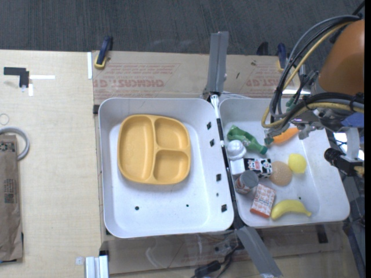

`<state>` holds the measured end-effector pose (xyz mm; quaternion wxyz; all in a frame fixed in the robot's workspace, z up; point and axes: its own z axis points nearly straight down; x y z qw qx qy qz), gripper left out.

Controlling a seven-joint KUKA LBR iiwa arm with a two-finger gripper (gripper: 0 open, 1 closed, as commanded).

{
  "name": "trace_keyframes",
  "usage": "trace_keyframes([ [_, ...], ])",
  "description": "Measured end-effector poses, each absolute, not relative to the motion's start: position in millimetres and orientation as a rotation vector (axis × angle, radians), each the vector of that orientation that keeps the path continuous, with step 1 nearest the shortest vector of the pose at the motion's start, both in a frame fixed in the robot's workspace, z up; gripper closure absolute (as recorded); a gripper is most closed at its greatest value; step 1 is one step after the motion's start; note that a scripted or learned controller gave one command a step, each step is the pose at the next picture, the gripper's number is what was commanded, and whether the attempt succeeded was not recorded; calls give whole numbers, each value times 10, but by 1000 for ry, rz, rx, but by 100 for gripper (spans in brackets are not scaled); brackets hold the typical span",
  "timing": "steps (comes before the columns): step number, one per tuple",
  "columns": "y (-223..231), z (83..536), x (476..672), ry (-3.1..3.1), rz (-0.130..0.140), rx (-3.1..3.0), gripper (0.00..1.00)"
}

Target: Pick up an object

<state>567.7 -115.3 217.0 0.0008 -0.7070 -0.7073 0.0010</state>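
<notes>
The right bin (333, 210) holds several small objects: a green bottle (243, 137), a white cup (235, 149), an orange carrot (284, 136), a yellow lemon (297, 163), a tan bun (281, 173), a banana (290, 209), a red and white box (263, 200), a grey can (247, 181) and a black-and-white spotted piece (258, 165). My gripper (306, 124) hangs over the back of this bin, just above and right of the carrot, tangled in cables. Whether it touches the carrot is unclear.
A yellow divided plate (154, 149) lies in the left bin (168, 216). A metal divider (217, 68) runs between the bins. A brown paper bag (8, 190) lies at the far left of the bench. The arm's body (345, 57) looms over the right edge.
</notes>
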Motion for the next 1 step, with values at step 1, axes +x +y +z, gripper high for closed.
trace_keyframes([
  [1, -1798, 921, 6234, -2106, 2, -2334, 0],
])
